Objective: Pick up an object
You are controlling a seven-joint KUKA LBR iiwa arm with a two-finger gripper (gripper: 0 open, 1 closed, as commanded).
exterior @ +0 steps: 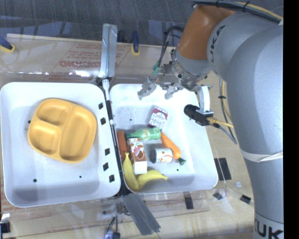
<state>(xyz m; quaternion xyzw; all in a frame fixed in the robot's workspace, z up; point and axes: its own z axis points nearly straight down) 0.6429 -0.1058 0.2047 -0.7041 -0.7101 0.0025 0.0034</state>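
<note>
Gripper (158,87) hovers over right bin's (202,176) far edge, fingers spread, holding nothing. Below it — small red-white packet (158,117); nearer, carrot (170,145), banana (134,177), can (161,156) bunched together. Yellow divided plate (62,129) in left bin (15,178).

Two bins (20,193), one yellow tray (62,129)

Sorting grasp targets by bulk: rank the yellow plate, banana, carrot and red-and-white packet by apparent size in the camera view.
Largest to smallest:
1. Plate, by far the biggest.
2. Banana, though partly covered by a carton.
3. Carrot and packet look about alike; the carrot is longer, the packet wider, so no firm order.
</note>
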